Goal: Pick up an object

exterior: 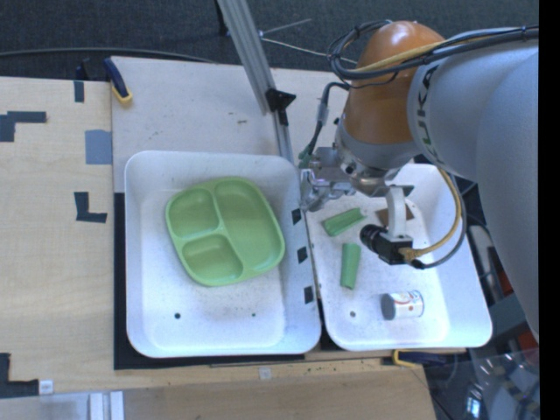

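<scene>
Two green oblong blocks (342,221) lie in the right white bin (464,318) beside a small white cylinder (402,304); the gripper (313,191) hangs near the upper block, at the bin's left rim, its grip impossible to tell. A green compartment plate (225,230) sits in the left bin (149,322).

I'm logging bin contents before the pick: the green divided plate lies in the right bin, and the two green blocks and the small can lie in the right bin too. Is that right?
Not quite. The camera view shows the green divided plate in the left bin, not the right bin. The two green blocks and the small can do lie in the right bin.
</scene>
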`<act>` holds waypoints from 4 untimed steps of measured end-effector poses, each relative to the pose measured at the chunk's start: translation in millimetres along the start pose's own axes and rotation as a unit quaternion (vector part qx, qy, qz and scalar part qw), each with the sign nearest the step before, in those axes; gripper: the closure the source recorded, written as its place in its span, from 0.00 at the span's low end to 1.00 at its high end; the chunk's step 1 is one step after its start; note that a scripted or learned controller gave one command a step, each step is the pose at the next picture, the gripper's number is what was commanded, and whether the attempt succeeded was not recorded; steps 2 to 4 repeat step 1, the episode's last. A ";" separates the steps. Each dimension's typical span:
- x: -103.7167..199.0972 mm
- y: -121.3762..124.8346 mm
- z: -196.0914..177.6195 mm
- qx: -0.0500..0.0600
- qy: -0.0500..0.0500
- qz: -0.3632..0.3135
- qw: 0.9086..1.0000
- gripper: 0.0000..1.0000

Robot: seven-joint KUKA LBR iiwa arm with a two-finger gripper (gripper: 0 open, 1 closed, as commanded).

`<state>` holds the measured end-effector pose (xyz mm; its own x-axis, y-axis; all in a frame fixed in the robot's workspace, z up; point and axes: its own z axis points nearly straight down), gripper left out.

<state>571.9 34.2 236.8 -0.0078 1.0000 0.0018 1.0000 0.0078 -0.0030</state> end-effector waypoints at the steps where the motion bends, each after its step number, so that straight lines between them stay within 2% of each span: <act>1: 47.6 -9.8 12.6 0.000 -0.001 0.001 1.000 1.00; 4: 47.6 -9.8 12.6 0.000 -0.001 0.001 1.000 1.00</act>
